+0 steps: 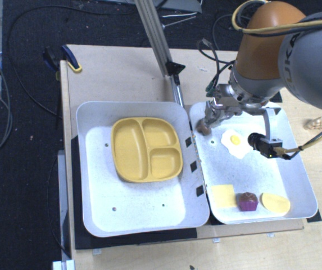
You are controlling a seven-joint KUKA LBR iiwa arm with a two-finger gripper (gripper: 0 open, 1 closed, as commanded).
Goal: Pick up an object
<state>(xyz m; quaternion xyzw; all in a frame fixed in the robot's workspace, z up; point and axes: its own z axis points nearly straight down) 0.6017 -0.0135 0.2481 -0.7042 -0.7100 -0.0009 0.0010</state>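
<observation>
Arm: KUKA reaching in from view's right, orange band above wrist; gripper [210,122] low over the right bin [301,181], at its far-left corner.
Jaws: state can't be told; metal bits blur together at the tip.
Target (likely): small brown object [204,129], prob. a toy food piece, right at the tip, touching or just under it. Not clear it sits between the jaws, so no hold claimed.
Key relation: brown object lies directly below, slightly left of the tip; roundish, no clear long axis. Bin wall is just beside it on the left, so approach room looks tight.
Other items, right bin: fried egg toy [234,143] just right of the gripper; yellow square slice [223,196], purple piece [248,201], pale yellow round piece [275,203] along the near edge, well apart from the tip.
Left bin [93,207]: yellow divided tray [146,149], untouched.
Desk [116,72]: clamp at far-left corner.
Stage: at grasp point, lift not yet done.
</observation>
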